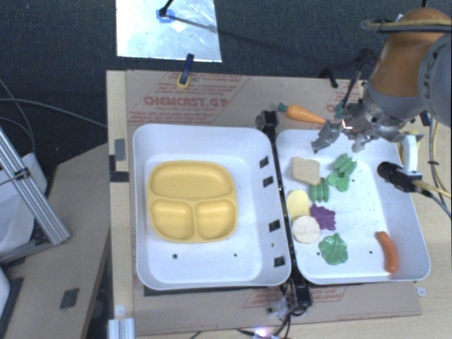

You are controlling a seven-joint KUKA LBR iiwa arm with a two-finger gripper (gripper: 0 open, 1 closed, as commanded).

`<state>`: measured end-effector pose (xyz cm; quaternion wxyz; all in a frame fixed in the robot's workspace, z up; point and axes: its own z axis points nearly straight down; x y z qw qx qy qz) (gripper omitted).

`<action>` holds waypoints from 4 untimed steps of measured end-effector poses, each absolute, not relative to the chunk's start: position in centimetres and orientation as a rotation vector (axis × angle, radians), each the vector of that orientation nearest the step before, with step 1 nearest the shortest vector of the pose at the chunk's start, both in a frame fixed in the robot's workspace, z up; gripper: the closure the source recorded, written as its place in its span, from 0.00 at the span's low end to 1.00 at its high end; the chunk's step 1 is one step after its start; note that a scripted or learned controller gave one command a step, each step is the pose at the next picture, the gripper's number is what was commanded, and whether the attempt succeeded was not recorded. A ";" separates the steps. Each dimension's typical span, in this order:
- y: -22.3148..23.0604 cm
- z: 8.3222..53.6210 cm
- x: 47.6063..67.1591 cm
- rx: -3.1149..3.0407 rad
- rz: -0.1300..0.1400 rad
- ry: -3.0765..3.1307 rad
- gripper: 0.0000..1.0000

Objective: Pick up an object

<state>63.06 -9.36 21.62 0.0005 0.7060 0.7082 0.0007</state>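
Hovering with fingers spread and empty over the right bin's (406, 210) far end, the gripper (342, 138) risks closing between the bread (306, 170) and greens (343, 165), catching neither.

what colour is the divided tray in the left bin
Yellow: the divided tray, seen clearly in the camera view.

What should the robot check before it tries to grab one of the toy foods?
1. Gripper open with nothing between its fingers: ok.
2. Gripper over the right bin, where the food lies: ok, above its far end.
3. A target nearby: ok, the tan bread slice and the green leafy piece lie just below the gripper.
4. Target free of neighbours: not ok, bread, green pieces and purple grapes crowd together.
5. Sausage standing alone: ok.
6. Gripper height above the bin: cannot tell.
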 end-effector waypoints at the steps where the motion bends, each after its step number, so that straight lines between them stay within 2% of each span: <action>1: -14.3 14.8 61.5 2.224 -0.003 2.220 0.00; 2: -15.7 14.2 53.7 2.228 -0.004 2.221 0.00; 3: -15.8 12.7 48.9 2.225 -0.002 2.222 0.00; 4: -15.9 15.5 48.7 2.219 0.003 2.219 0.00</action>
